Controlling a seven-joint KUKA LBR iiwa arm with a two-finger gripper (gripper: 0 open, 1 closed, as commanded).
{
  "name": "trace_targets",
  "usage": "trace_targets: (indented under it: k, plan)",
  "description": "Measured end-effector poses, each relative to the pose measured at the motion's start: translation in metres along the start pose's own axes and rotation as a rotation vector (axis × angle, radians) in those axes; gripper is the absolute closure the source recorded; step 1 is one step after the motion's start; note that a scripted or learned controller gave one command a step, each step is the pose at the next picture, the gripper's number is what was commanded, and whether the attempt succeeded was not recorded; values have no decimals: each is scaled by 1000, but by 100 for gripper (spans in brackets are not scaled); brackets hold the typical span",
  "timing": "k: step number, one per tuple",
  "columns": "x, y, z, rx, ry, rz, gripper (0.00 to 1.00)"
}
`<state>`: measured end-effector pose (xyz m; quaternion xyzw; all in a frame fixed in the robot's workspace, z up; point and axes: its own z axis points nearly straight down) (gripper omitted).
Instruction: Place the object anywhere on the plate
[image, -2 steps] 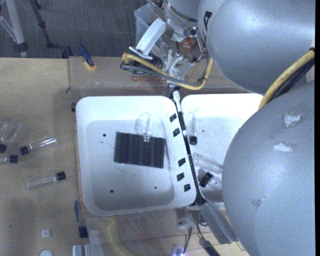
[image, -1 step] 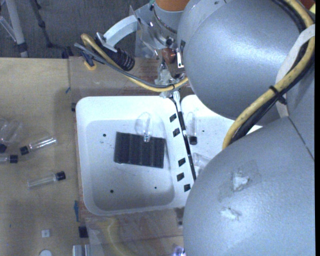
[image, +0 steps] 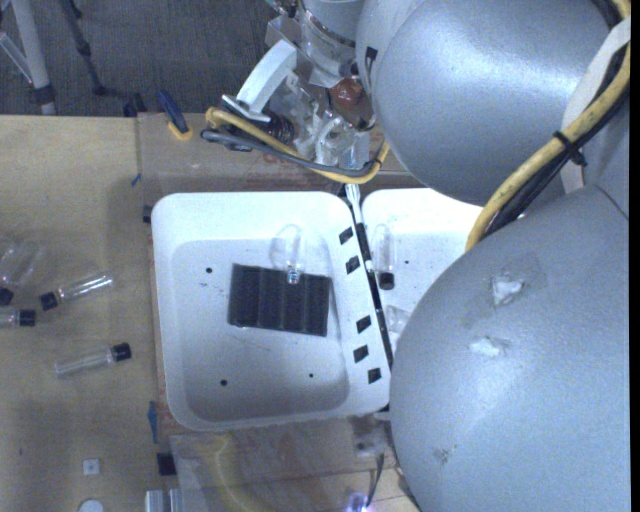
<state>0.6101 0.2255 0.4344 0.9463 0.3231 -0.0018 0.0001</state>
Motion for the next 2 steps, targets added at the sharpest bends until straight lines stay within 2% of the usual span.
trace_targets:
  k: [1,2]
  plan:
    - [12,13,0,-1,5,345,100]
    - [31,27,39,-1,5,460,100]
